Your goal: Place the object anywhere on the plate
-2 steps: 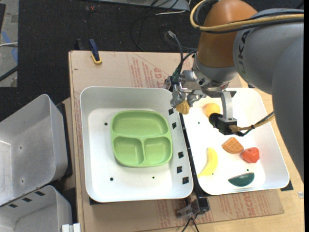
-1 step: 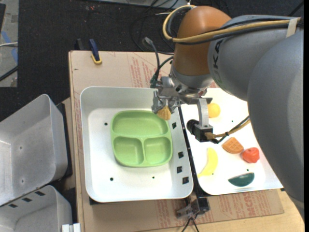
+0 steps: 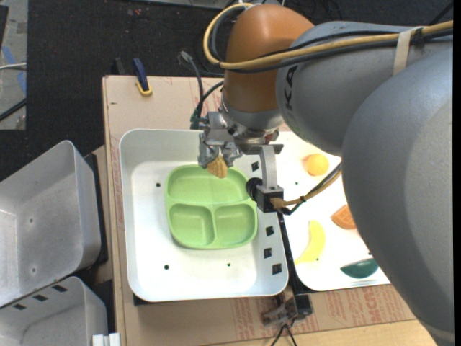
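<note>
Nearest the camera, the grey KUKA arm (image 3: 389, 143) fills the right side of the view, with its orange band (image 3: 263, 45) above the wrist and a yellow cable looped over it. Beneath it stands the wooden bench (image 3: 115, 114), which carries two shallow white bins side by side. Left bin (image 3: 140, 215): it holds a green divided plate (image 3: 212, 211) with three compartments, one long compartment along the far side and two smaller ones along the near side; the plate lies slightly toward the bin's far right corner. Right bin (image 3: 324, 272): it is partly covered by the arm and holds four items, namely a yellow banana (image 3: 313, 242) near the bin's left wall, a dark green item (image 3: 359, 269) near the front edge, an orange piece (image 3: 343, 217) partly hidden by the arm, and a small round yellow-orange fruit (image 3: 315, 164) toward the far side. Gripper (image 3: 216, 158): it hangs over the far edge of the plate, and its fingers are closed narrowly on a small tan object (image 3: 217, 168). The tan object sits between the fingertips, directly above the far rim of the plate's long compartment; whether it touches the plate cannot be told. A blue-and-yellow clamp (image 3: 142, 78) sits at the bench's far left corner.
</note>
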Tool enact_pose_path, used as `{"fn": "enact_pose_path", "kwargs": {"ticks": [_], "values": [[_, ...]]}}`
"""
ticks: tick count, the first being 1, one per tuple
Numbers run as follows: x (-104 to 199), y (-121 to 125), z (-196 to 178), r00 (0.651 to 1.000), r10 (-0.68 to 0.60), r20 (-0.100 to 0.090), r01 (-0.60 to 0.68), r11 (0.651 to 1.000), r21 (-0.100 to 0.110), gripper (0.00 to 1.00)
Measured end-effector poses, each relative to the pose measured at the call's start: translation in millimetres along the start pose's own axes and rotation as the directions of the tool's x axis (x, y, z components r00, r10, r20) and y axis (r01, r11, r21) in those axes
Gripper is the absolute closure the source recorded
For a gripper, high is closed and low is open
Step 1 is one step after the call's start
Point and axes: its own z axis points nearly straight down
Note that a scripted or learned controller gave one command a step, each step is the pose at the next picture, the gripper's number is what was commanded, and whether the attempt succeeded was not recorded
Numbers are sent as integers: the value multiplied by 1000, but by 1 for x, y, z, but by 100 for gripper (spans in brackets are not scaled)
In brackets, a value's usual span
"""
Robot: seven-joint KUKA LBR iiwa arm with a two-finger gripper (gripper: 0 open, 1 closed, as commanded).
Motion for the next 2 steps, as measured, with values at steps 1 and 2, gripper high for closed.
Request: {"fn": "enact_pose_path", "kwargs": {"ticks": [1, 2], "values": [[-7, -12, -2, 1000, 9, 1, -9, 1000, 5, 100], [-6, -11, -2, 1000, 9, 1, -9, 1000, 3, 0]]}}
